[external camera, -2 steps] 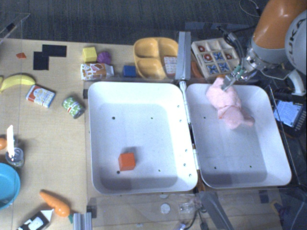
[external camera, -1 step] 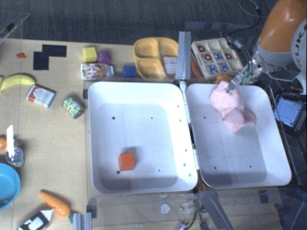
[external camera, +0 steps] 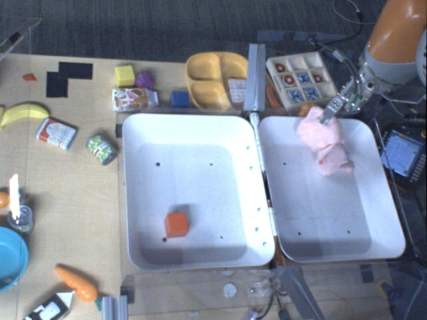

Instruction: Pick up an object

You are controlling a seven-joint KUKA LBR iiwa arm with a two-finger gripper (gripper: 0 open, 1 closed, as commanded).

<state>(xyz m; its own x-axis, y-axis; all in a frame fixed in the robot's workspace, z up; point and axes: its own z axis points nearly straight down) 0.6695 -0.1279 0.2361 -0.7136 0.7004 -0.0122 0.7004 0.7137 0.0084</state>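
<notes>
A rounded orange shell (external camera: 395, 24) is seen at the arm's upper part, glossy and smooth. Below it a grey wrist section (external camera: 375, 79) is fitted — metallic, with small dark fastenings. A slim gripper (external camera: 331, 110) of pale metal, marked with dark patches, is carried at the wrist's end, toward the right bin (external camera: 347, 239). Thin black cables (external camera: 347, 9) are looped just left of the orange shell.

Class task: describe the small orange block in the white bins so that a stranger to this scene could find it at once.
Start at the two white bins side by side and take the left bin. Look toward its near left corner: the orange block sits there on the floor. It is a small, hard-edged cube, unlike the soft pink cloth in the right bin.
</notes>
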